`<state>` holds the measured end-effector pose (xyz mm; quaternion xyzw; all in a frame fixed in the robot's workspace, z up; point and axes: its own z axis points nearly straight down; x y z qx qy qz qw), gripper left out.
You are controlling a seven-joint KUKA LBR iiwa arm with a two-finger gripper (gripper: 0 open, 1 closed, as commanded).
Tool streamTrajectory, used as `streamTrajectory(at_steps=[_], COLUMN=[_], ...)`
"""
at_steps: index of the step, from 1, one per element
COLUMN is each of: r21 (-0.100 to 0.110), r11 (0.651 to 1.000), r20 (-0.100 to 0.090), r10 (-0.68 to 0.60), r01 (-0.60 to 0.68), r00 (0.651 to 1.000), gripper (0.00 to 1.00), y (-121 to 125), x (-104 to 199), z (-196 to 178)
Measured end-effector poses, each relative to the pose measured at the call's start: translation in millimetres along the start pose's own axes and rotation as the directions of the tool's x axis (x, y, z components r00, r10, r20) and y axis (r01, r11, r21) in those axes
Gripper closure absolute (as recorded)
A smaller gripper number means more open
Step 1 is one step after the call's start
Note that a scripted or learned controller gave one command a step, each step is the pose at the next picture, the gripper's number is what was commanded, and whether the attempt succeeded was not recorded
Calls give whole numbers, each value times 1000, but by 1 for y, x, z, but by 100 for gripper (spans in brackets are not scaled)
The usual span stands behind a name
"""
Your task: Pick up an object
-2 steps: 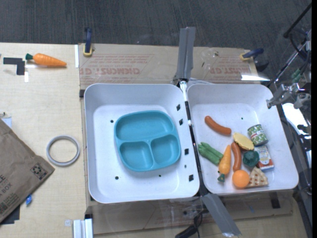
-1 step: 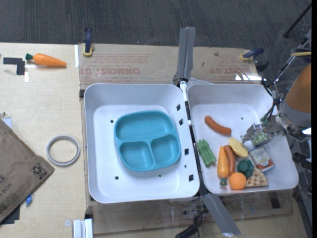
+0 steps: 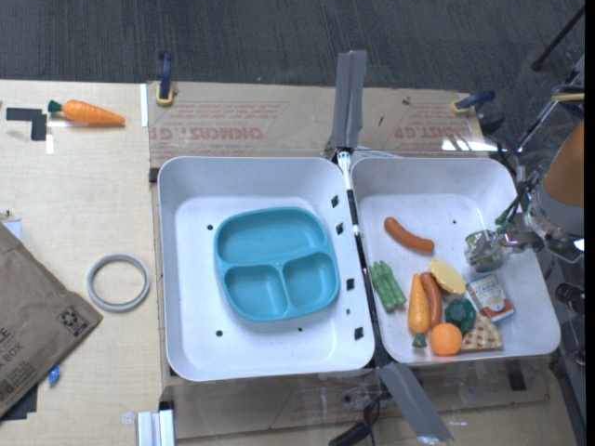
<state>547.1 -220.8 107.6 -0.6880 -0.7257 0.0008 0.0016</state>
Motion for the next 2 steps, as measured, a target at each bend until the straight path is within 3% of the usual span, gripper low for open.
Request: streamTrajectory(at_steps=[1, 2], r21=[-3, -3], r11=[995, 1000], r20=[2, 2], r10=[-97, 13], r01=[97, -13], r00=[995, 1000], gripper=[100, 100], y=[-10, 12], x=[46, 117], z=[-49, -90])
